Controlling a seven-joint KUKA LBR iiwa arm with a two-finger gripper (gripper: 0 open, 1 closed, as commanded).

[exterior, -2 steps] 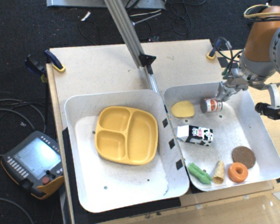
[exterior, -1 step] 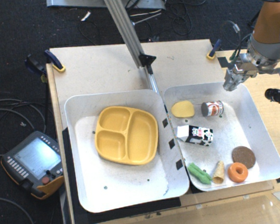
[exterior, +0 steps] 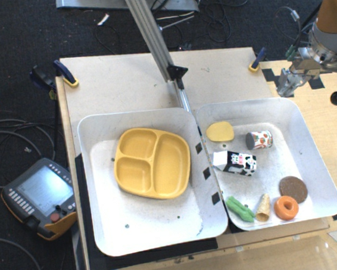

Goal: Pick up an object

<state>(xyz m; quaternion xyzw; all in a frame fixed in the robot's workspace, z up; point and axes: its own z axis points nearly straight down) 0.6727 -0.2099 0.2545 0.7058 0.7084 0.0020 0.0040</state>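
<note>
The right bin (exterior: 299, 123) holds a yellow round piece (exterior: 220, 132), a small can with red spots (exterior: 259, 140), a black-and-white cow-patterned carton (exterior: 237, 162), a brown cookie (exterior: 293, 188), an orange doughnut (exterior: 286, 207), a green pea pod (exterior: 240, 209) and a tan cone (exterior: 263, 208). My gripper (exterior: 287, 84) hangs above the bench at the upper right, outside the bin's far right corner, with nothing seen in it.
The left bin (exterior: 106, 228) carries a yellow divided plate (exterior: 152, 162). A slanted metal pole (exterior: 151, 31) rises between the bins at the back. A teach pendant (exterior: 40, 199) lies on the floor at left. Clamps sit at the bench's far corners.
</note>
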